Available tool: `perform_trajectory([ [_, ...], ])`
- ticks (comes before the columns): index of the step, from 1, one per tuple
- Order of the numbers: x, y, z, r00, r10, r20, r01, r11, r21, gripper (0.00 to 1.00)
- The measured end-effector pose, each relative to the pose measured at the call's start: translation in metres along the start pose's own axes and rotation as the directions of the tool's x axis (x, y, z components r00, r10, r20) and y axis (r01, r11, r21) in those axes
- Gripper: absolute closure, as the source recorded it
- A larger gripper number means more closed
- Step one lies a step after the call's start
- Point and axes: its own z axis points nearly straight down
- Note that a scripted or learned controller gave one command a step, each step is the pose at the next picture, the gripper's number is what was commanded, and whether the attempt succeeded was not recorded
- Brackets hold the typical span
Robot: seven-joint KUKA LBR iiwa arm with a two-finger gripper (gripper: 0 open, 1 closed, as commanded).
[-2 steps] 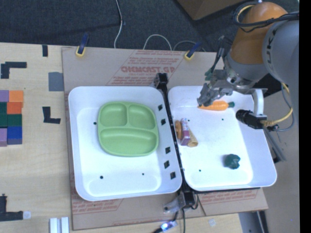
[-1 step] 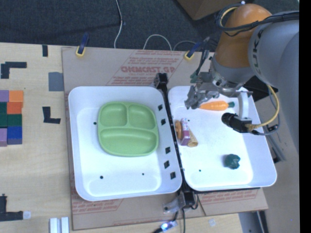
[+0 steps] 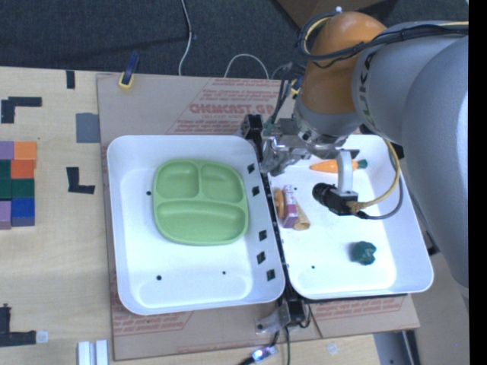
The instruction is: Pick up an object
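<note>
The end effector [image 3: 283, 158] hovers over the right bin [image 3: 403, 280] in the approach step, and next it probably must descend onto the small snack pieces [image 3: 290, 207] lying just below it.

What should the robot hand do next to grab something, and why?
Probably drop a little toward the small toy food pile. The gripper hangs over the right bin by the divider with that pile just below it in the view, nearer than the green blob.
</note>
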Motion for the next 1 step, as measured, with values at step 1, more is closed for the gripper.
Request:
perform_trajectory([
  [1, 0.0531, -0.0010, 0.0092, 1.000, 0.000, 0.001, 0.000, 1.000, 0.000, 1.00],
])
